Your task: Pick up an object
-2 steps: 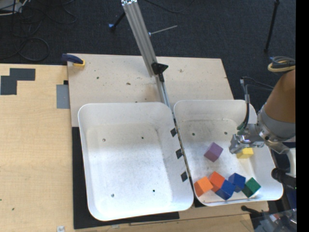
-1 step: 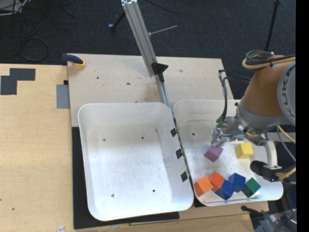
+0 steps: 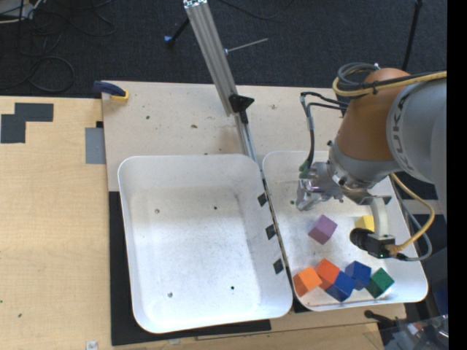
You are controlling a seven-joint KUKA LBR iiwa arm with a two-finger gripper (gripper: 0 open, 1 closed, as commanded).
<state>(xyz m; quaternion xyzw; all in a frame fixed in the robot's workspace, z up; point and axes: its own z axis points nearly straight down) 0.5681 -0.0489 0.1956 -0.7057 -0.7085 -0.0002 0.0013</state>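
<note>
Bench [image 3: 175, 122] bearing two white bins side by side. Gripper [image 3: 310, 192] hanging over right bin [image 3: 281, 170], up and left of purple block [image 3: 322, 229]; nothing showing between fingers, open or closed: cannot tell. Orange blocks [image 3: 318, 275], blue blocks [image 3: 349, 280], green block [image 3: 380, 281] lying clustered near front rim.

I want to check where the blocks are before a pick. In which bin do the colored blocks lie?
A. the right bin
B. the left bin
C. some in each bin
A: the purple block, the orange blocks, the blue blocks and the green block all lie in the right bin, under the arm.
</note>
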